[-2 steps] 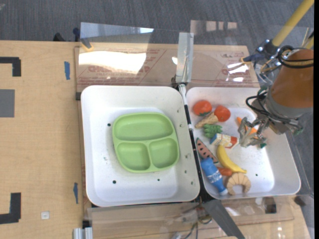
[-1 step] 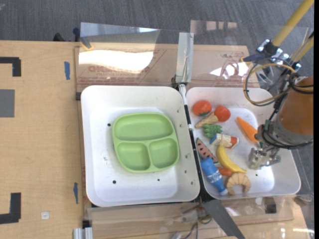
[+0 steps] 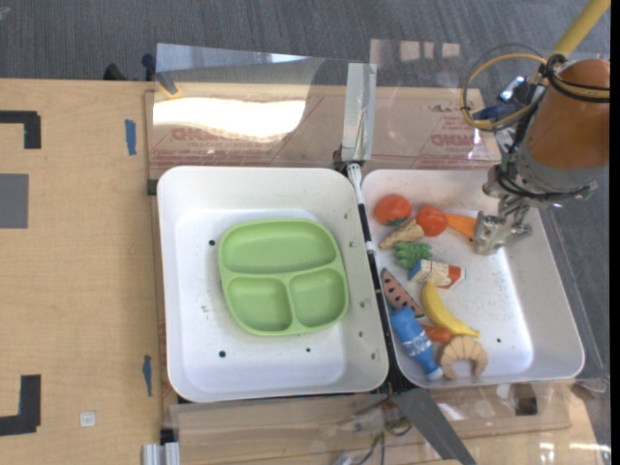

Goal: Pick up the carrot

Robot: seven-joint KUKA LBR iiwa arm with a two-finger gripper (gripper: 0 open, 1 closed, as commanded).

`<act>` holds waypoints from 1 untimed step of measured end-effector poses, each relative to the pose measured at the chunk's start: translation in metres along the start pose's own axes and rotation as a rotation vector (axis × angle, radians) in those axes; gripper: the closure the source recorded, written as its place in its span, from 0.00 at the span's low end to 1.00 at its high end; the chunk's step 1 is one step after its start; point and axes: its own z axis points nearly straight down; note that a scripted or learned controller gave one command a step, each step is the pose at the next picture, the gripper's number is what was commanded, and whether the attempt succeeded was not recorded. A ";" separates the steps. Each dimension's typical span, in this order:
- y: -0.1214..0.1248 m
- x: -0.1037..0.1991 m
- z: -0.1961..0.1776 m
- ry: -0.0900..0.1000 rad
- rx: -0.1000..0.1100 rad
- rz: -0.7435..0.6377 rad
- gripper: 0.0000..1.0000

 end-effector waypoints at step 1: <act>0.000 0.001 0.001 0.001 -0.002 0.001 0.00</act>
